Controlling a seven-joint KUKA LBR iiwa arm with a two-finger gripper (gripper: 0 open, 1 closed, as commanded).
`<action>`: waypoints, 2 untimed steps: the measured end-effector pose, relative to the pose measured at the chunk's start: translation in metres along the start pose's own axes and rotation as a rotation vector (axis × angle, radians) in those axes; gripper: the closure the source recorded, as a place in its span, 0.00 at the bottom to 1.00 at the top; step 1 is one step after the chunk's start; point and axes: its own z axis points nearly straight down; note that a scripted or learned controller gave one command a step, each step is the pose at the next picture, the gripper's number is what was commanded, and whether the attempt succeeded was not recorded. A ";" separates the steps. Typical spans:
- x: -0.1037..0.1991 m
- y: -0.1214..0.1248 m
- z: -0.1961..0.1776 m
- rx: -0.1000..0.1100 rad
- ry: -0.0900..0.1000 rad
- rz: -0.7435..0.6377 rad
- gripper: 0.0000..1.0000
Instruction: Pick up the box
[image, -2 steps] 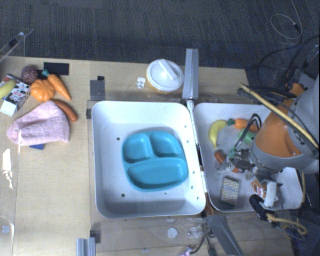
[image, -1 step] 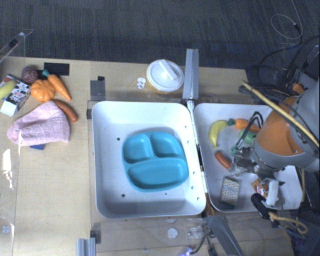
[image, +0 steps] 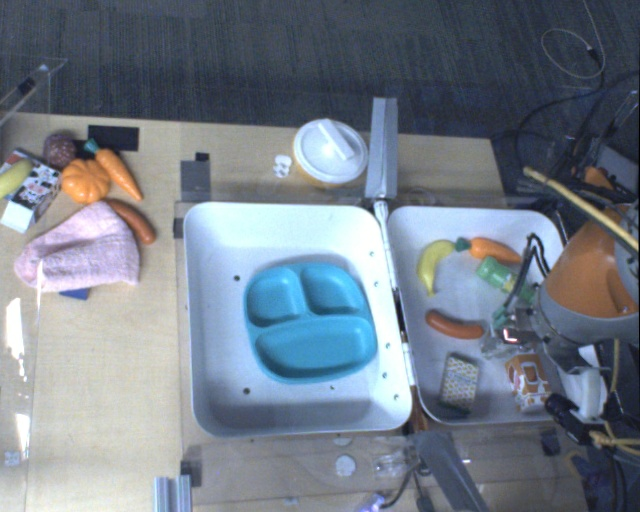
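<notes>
In the right bin (image: 430, 408), a small grey box with a speckled pattern (image: 460, 381) lies flat near the front wall. An orange and white carton (image: 527, 384) lies to its right. My gripper (image: 508, 336) hangs low over the bin floor between the two, just above and behind the carton and to the right of a red sausage (image: 455, 325). The arm's orange band (image: 592, 272) sits above it. Nothing shows in the gripper's hold.
A banana (image: 434, 264), a carrot (image: 494, 249) and a green item (image: 494, 272) lie at the back of the right bin. The left bin (image: 215, 300) holds a blue divided tray (image: 310, 320). A white lid (image: 331, 150) and toy foods with a pink cloth (image: 80, 250) sit on the bench.
</notes>
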 end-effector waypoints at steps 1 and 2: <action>0.000 0.000 0.002 -0.001 -0.002 0.000 0.00; 0.059 -0.004 0.001 -0.002 -0.004 -0.098 0.00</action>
